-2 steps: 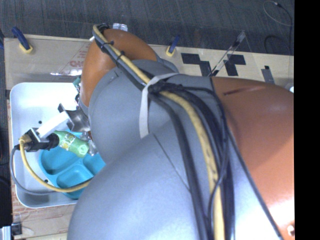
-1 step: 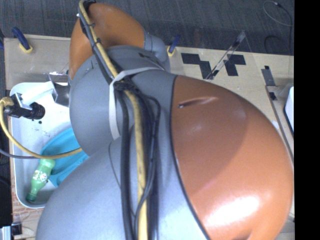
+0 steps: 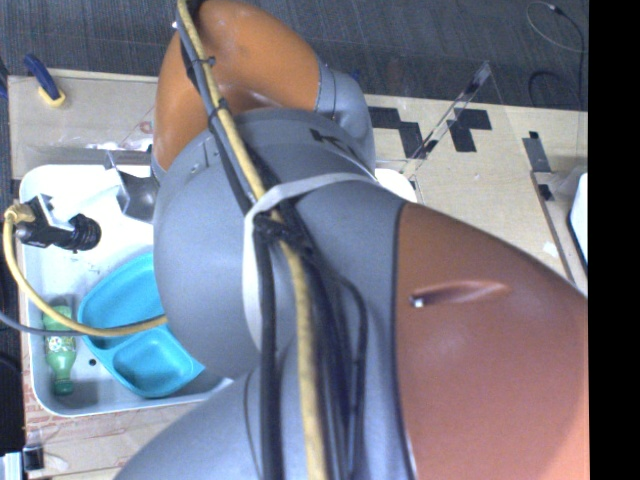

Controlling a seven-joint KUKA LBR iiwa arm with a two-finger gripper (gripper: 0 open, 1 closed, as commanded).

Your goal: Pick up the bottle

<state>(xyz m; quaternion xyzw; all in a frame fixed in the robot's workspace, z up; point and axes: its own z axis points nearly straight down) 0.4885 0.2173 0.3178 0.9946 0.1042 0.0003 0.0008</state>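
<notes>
Bottle (image 3: 60, 354) — green, lying in the near-left corner of the left white bin (image 3: 40, 183), cap end pointing near; a yellow cable (image 3: 20, 278) loops over the bin just beside it; right of the bottle, two blue dishes: a small squarish one (image 3: 155, 363) nearest, a larger blue one (image 3: 115, 293) behind it, overlapping; arm (image 3: 330, 298) — grey with orange sections — covers most of the scene from the right; farther left, a black fitting (image 3: 60, 230) on the cable end sits above the bin; whether the claw is wide or narrow, cannot tell; far left on the bench, a blue-handled clamp (image 3: 42, 78).
</notes>
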